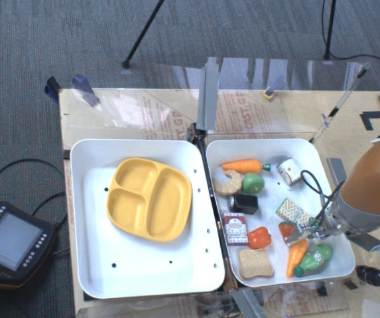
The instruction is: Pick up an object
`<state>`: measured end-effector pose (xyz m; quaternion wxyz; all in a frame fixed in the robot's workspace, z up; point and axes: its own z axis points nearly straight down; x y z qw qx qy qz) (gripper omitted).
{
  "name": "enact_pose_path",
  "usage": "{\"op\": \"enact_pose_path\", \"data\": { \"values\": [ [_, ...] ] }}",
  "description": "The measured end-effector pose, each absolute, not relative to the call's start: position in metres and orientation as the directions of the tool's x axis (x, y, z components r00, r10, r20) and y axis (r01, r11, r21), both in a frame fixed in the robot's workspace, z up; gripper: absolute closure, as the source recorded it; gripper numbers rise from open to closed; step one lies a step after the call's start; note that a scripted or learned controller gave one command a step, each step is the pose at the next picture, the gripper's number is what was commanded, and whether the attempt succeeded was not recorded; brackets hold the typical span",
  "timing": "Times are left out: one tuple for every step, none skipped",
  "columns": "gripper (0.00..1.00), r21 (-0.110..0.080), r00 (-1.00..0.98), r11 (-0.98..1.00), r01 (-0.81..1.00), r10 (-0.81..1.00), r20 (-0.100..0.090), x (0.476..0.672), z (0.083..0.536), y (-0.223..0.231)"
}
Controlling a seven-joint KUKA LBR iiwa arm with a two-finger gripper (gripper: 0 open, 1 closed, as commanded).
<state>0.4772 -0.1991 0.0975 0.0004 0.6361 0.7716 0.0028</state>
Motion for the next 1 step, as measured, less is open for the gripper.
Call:
{"op": "enact_pose_path", "data": {
  "values": [
    [1.00, 0.006, -0.067, 0.067, 0.998, 0.998, 0.001, 0.5189, 0.1908, -0.1358]
  ]
}}
